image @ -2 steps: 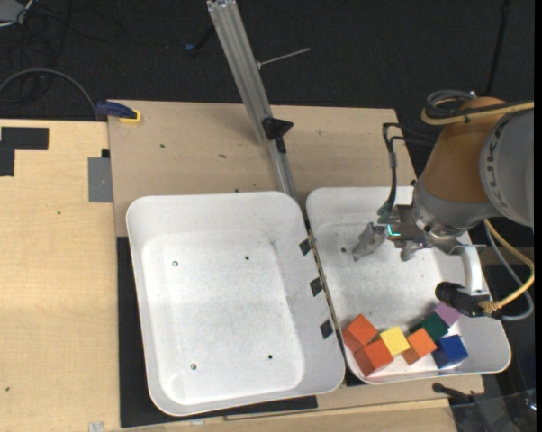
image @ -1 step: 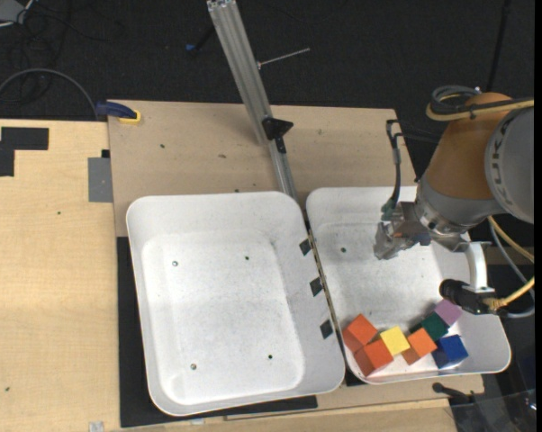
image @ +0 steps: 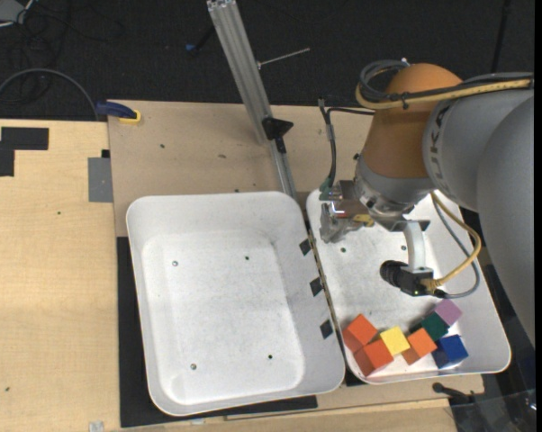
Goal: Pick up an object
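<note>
Grey arm w/ orange band [image: 406, 142] reaching in from the right, wrist over upper part of right bin [image: 496, 354]. Gripper [image: 334, 226] hanging above that bin's upper-left corner, close to the edge shared w/ left bin [image: 163, 214]. Claw state: can't tell, metal parts too small and cluttered to read. Nothing seen held in it.

Blocks, i.e. the pickable stuff, clustered at the near end of right bin, well apart from gripper:
- red-orange block [image: 361, 328] at left of cluster
- red block [image: 374, 357] just below it, touching or nearly so
- yellow block [image: 394, 340] beside those two, approx. mid cluster
- orange block [image: 421, 343] right of the yellow
- green block [image: 436, 324] above the orange, partly hidden
- purple block [image: 447, 311] at the top right
- blue block [image: 450, 350] at the lower right, near bin wall

Black cylinder w/ yellow cable [image: 402, 275] between gripper and blocks, above bin floor; whether touching the floor, can't tell.

Three small black clips [image: 315, 285] spaced along the seam between bins. Slanted aluminium rail [image: 244, 66] rising from behind the bins toward the top of the view, black bracket partway down. Blue-and-yellow clamp [image: 118, 111] at bench's far left corner. Black tape shapes [image: 14, 147] and a grey patch [image: 98, 178] on the wood surface at left. Both bins sitting side by side on bench [image: 190, 147], left one nearer view centre
</note>
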### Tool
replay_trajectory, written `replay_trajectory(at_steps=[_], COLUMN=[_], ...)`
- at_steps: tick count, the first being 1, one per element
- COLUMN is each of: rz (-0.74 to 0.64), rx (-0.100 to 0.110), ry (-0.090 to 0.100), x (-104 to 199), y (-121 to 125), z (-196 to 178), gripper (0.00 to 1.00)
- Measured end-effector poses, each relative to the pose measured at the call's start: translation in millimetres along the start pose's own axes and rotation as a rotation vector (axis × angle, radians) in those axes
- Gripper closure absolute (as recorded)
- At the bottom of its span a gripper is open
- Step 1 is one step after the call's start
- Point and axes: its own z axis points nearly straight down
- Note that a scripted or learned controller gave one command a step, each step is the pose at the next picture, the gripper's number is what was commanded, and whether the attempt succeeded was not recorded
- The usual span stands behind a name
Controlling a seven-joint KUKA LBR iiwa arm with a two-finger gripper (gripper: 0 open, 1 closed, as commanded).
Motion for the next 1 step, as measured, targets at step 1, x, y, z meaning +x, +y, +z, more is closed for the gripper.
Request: replay_trajectory(at_steps=[1], rz=[0.001], rx=[0.003], ry=[-0.001], x=[83.9], y=[-2.1], z=[1.6], gripper=[1.00])
